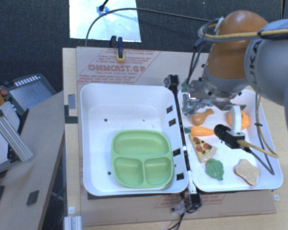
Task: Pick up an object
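The right bin (271, 164) holds several toy foods. A tan drumstick (202, 115) lies near its left wall, with an orange carrot (201, 131) just in front of it. Nearer me are a pizza slice (202, 148), a green leaf (214, 169) and a bread slice (246, 171). An orange fruit (244, 120) sits to the right, partly hidden by the robot's bracket. My gripper (188, 102) hangs low over the bin's back left corner, just behind the drumstick. The wrist hides its tips.
The left bin (96, 104) holds a green divided plate (142, 158) at its front. Black clips line the wall between the two bins (178, 128). A yellow clamp (120, 50) stands on the cardboard behind the bins.
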Controlling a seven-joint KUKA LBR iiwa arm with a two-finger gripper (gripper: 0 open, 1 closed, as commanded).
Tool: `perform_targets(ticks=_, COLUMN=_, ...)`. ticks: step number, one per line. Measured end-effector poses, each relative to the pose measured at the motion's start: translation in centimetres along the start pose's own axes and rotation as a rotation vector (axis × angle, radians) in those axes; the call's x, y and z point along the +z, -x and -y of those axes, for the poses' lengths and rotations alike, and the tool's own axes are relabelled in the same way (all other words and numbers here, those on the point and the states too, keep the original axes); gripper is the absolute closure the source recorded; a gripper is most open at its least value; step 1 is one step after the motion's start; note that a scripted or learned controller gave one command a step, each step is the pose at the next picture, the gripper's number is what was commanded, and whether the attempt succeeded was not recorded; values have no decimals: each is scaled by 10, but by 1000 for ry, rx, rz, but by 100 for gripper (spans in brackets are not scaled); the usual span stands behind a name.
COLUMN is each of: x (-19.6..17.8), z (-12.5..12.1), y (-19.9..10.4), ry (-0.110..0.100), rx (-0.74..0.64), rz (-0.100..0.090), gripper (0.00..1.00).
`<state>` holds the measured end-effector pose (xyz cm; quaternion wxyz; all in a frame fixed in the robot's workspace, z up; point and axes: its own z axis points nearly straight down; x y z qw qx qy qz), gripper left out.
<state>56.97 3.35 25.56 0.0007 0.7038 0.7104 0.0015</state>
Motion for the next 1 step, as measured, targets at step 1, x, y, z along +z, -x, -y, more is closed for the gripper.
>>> perform_targets(ticks=1, x=6, z=-2, y=-50, ry=-1, rx=0, rz=0, gripper=100)
